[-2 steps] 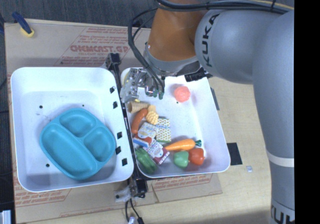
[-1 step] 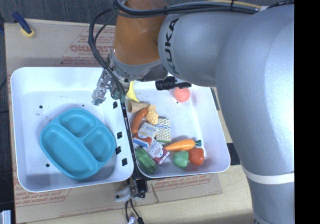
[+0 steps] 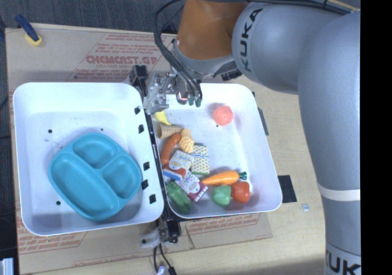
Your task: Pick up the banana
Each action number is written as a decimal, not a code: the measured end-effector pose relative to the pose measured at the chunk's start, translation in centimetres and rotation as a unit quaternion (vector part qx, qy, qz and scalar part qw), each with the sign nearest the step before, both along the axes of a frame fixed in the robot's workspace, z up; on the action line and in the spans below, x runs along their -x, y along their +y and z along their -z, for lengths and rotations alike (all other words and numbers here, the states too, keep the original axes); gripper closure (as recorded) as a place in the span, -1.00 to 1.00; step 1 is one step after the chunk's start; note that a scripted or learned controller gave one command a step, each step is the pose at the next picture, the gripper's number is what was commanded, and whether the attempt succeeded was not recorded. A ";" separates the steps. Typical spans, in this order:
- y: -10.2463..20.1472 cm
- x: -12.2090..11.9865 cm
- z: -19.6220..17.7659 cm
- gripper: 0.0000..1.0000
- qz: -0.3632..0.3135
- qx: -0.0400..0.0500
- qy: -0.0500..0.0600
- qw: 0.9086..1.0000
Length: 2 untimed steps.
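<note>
The banana [image 3: 162,119] is a small yellow piece in the far left corner of the right bin [image 3: 260,145], close to the divider; part of it is hidden by the gripper. My gripper [image 3: 160,98] hangs straight over that corner, right above the banana, with the orange-banded wrist [image 3: 205,19] behind it. From this angle I cannot see whether it touches the banana.
Toy foods crowd the right bin's near left: an orange sausage [image 3: 169,147], corn [image 3: 187,143], small cartons [image 3: 181,161], a carrot [image 3: 220,177], a green pepper [image 3: 221,195] and a tomato [image 3: 241,191]. A pink ball [image 3: 223,114] lies alone farther back. The left bin [image 3: 37,108] holds a blue divided plate [image 3: 95,173].
</note>
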State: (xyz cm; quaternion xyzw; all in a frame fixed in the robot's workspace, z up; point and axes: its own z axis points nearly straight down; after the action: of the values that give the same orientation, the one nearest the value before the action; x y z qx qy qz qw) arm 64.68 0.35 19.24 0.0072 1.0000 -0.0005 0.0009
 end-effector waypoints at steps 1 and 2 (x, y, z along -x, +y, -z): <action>0.0 0.0 0.0 -1.00 0.000 0.000 0.000 1.000; 4.0 0.0 0.0 -1.00 -0.167 0.000 0.000 0.986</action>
State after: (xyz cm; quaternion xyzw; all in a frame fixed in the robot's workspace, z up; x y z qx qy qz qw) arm 64.71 4.31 19.23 -0.1594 0.9872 -0.0002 0.0014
